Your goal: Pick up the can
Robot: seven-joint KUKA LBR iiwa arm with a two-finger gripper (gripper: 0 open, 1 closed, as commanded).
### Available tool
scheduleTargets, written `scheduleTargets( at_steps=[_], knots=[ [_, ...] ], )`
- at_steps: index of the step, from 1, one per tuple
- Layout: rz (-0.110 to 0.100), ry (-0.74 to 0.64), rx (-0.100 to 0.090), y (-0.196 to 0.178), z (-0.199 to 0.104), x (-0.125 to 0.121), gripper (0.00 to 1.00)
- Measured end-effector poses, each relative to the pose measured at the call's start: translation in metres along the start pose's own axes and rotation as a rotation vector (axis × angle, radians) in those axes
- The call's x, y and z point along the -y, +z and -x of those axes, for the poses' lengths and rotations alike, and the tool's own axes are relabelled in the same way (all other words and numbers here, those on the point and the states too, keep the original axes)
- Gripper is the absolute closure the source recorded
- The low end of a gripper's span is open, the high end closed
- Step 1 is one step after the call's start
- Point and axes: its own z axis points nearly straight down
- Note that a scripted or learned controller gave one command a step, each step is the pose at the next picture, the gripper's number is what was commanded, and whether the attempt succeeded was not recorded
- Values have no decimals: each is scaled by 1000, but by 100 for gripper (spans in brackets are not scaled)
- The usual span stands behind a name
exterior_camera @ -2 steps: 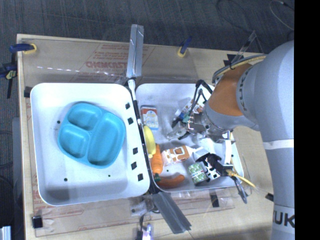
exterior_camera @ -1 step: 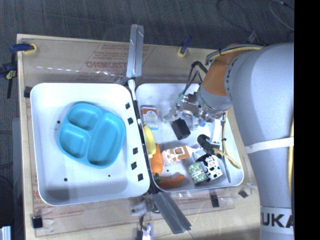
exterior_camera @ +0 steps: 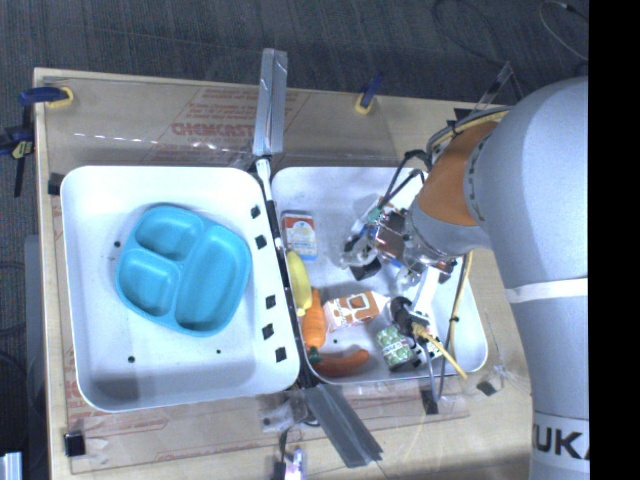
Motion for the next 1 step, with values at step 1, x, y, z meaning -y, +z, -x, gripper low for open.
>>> scheduleTargets(
  at_steps=[1],
  knots=[
    [3, -46, -1, -55, -23, 27, 0]
  ],
)
